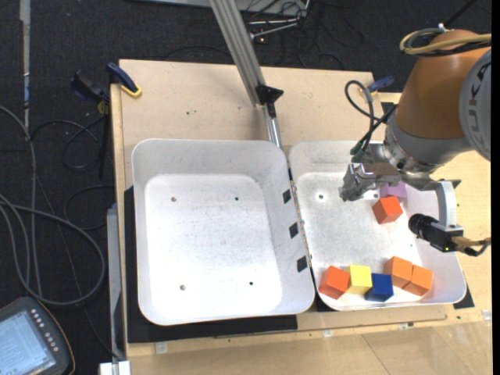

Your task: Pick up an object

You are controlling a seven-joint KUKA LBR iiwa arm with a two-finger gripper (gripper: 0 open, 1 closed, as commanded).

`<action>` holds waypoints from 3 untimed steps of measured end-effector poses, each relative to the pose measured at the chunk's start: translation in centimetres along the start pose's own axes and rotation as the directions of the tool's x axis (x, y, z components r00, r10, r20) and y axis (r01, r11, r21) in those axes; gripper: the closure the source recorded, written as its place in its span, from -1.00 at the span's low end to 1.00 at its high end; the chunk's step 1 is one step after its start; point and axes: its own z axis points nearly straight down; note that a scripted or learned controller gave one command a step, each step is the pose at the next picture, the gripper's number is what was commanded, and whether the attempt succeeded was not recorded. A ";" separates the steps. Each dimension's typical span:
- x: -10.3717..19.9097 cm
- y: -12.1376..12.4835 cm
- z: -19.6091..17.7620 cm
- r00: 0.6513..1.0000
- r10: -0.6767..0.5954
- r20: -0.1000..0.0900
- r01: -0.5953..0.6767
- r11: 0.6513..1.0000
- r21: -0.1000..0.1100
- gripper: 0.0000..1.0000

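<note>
— So, where is the arm (437, 100) in the camera view?

— It reaches in from the right and hangs over the right bin (328, 162). The gripper (358, 187) sits low over the upper middle of that bin's floor, its dark fingers pointing down and to the left.

— Wide or narrow?

— I cannot tell; the fingers are a dark blur against the white floor, and I see nothing between them.

— And the objects to pick?

— All in the right bin. An orange block (387, 209) lies just right of the gripper, with a pale pink block (397, 188) touching its upper edge, partly under the wrist. Along the near wall sits a row: an orange cube (335, 280), a yellow cube (360, 277), a blue cube (380, 287), then two more orange cubes (411, 275) packed close together.

— The left bin (207, 225)?

— White, speckled, beside the right one on the wooden bench (195, 100).
</note>
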 end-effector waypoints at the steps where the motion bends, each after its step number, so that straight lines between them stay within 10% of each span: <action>1: 5.2 1.1 -0.5 1.000 -0.001 0.000 0.001 1.000 -0.004 1.00; 3: 14.9 3.8 0.7 1.000 0.000 0.000 0.000 1.000 -0.004 1.00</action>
